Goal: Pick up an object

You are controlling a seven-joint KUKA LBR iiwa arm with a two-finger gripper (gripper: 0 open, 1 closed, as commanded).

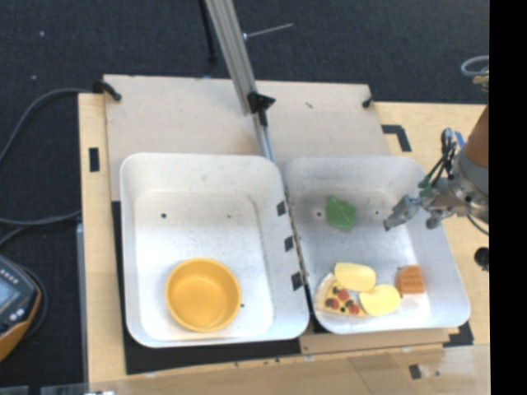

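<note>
Starting at the left edge of the bench (pixel 95 220), a black cable (pixel 33 109) is curling across the dark floor, and part of an orange-and-black handheld unit (pixel 15 299) is poking in at the lower left. Moving onto the left bin (pixel 148 179), a yellow bowl (pixel 202 294) is sitting upright near its front edge, mouth facing up, with plenty of bare white floor behind it and to either side.

A silver aluminium rail (pixel 235 52) is slanting down from the top and ending at the seam between the two bins.

Now the right bin (pixel 449 278): a small green lumpy object (pixel 340 213) is resting near the back, left of centre, roughly round with no clear long axis, and it is sitting apart from everything else, with open floor all round it. Toward the front edge, a pale yellow piece (pixel 355 276) is lying with its long axis running left to right, and a second yellow piece (pixel 380 300) is touching it just in front and to the right. Both are lying over a pizza-like slice with red dots (pixel 336 299), tight against the bin's front-left corner. Just right of them, a small orange block (pixel 410 280) is sitting close but not clearly touching.

The gripper (pixel 398 216) is hanging over the bin's right half, right of the green object and apart from it; I cannot tell how it is set. The grey arm (pixel 469 183) is reaching in from the right edge.
</note>
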